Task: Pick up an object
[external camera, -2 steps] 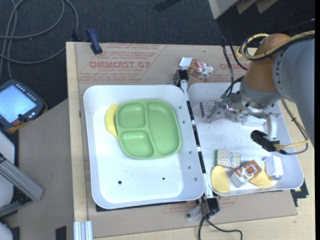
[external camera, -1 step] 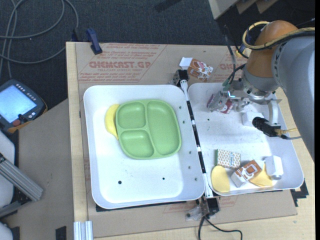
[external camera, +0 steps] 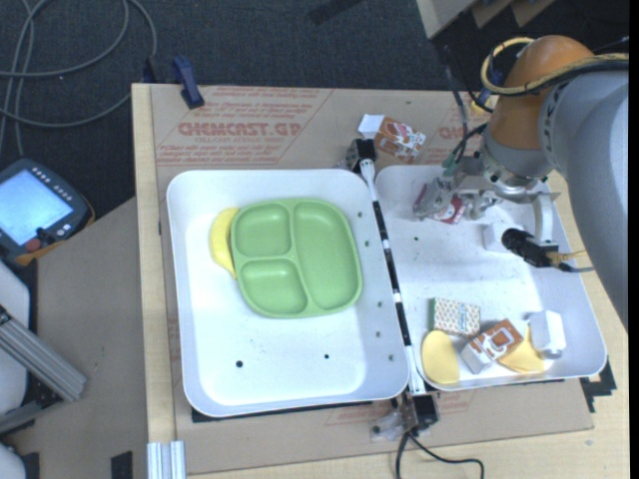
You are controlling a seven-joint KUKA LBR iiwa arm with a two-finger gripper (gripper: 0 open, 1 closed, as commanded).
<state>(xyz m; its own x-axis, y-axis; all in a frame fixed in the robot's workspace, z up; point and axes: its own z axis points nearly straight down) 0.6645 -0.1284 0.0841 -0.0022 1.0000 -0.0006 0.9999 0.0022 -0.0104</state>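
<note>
Camera view, from above and at a slant. We see the tabletop [external camera: 250, 118] carrying two shallow white bins side by side. The left bin [external camera: 200, 347] holds a green divided tray [external camera: 297, 255] lying flat, with a yellow piece [external camera: 220, 239] tucked under its left edge. The right bin [external camera: 469, 267] holds the candidate objects in a cluster at its near edge: a patterned packet [external camera: 456, 316], a yellow rounded piece [external camera: 438, 357], a small brown-and-white box [external camera: 491, 341], a yellow wedge [external camera: 521, 359] and a white block [external camera: 547, 332], all touching or just beside one another. A small printed package [external camera: 397, 138] lies outside the bins on the tabletop, beyond their far edge.

The arm [external camera: 559, 108] reaches in from the right, and the tool [external camera: 451, 200] hangs low over the far part of the right bin, well apart from the near cluster. Something reddish and white shows at its tip, but we cannot tell whether this is an item or part of the tool, nor whether the tool is released or clenched.

We judge the chief risk to be a closure on nothing, since the bin floor near the tip looks bare. A second risk is crowding: in the near cluster, neighbours may block a clean descent or be dragged along.
</note>
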